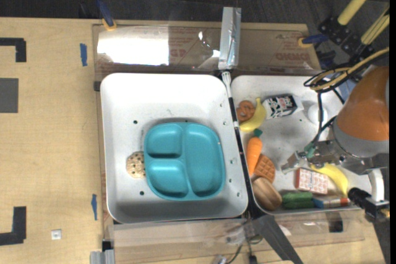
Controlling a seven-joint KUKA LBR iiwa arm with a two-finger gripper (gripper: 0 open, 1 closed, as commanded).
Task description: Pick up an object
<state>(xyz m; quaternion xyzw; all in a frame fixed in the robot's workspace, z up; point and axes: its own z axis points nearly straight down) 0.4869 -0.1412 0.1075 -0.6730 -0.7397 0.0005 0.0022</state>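
Bins sit side by side on the bench: the left bin [117,96] holds a teal divided plate [184,159] with a speckled cookie [135,164] touching its left edge, and the right bin [291,85] at the right of the frame holds a clutter of toy food. Low in that bin, the gripper [307,155] hangs over the pile at the end of the grey and orange arm [366,117]; whether it is open or closed cannot be told. Just beside and below it lies a banana [337,177], its long axis slanting from upper left to lower right, next to a red-and-white carton [311,181]. A carrot [253,152] points its green top toward the frame's top, above a waffle [265,168]. A green vegetable [297,198] lies horizontally along the bottom wall.
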